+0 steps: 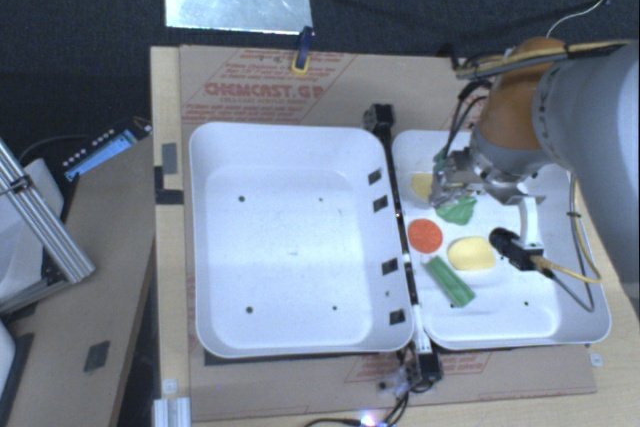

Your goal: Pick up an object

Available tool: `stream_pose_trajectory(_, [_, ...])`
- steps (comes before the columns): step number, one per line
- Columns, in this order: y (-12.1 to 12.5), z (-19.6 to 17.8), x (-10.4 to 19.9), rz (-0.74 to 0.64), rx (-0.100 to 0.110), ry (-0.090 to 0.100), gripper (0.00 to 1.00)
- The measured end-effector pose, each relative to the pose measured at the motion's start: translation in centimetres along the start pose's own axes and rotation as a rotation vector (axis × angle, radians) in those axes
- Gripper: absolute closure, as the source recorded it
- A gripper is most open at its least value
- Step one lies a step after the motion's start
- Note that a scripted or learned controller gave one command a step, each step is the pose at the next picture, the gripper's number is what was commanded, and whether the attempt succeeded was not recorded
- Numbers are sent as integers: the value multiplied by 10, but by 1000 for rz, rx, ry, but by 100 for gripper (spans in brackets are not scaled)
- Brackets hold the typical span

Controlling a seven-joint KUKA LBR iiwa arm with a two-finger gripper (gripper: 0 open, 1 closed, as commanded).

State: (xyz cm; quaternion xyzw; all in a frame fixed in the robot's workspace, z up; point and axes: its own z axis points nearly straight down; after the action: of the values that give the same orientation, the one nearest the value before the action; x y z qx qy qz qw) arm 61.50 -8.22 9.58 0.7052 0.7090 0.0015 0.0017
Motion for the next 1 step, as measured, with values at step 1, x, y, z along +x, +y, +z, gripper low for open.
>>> stream_pose_trajectory(1, [36, -96, 77, -7, -10, 3, 100])
